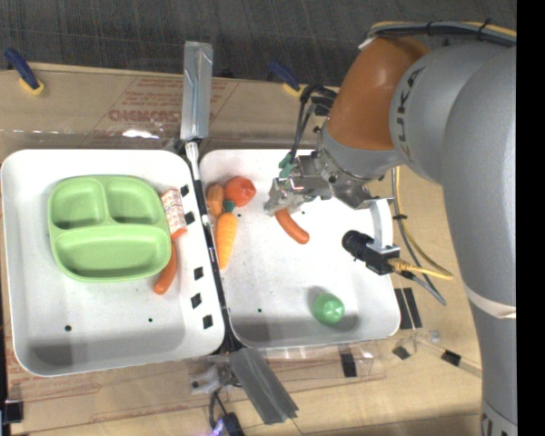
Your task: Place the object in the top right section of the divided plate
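A green round object lies near the right bin's front edge, open floor around it. Farther in, the orange sausage lies slanted mid-bin, its upper end at the gripper; whether the gripper clasps it cannot be told. The green divided plate sits in the left bin, its compartments bare

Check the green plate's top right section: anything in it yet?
Empty. The plate shows bare green in all three sections; a small packet only leans against its right rim.

camera view | fixed above bench | slanted downward | both bins | arm enters right
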`<state>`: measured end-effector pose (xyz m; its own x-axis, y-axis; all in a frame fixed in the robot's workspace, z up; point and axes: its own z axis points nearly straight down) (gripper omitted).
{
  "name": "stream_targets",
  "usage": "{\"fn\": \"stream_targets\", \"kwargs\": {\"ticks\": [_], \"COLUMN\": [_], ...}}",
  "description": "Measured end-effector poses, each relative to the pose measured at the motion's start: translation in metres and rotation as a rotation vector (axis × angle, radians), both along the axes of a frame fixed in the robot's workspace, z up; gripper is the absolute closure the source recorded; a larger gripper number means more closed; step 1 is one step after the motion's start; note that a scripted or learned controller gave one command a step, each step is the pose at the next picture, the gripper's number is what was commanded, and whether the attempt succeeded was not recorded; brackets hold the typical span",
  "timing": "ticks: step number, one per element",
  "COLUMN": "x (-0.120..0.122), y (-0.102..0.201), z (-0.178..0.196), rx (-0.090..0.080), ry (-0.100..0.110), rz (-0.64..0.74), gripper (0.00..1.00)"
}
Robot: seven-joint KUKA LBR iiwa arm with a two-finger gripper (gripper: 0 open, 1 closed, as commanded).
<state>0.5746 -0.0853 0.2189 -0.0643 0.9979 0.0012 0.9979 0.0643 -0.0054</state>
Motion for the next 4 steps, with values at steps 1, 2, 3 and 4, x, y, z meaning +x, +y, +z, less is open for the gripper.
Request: {"fn": "stream_targets", "kwargs": {"ticks": [1, 2, 3, 4], "x": [0.011, 0.036, 0.081, 0.083], "y": [-0.001, 0.001, 0.029, 0.018], "z": [0.028, 0.044, -0.030, -0.027], "rx": [-0.001, -0.001, 0.001, -0.002], "ry": [-0.003, -0.007, 0.000, -0.007], "rz": [0.153, 0.362, 0.350, 0.218], "gripper": [1.00, 1.00, 1.00, 1.00]}}
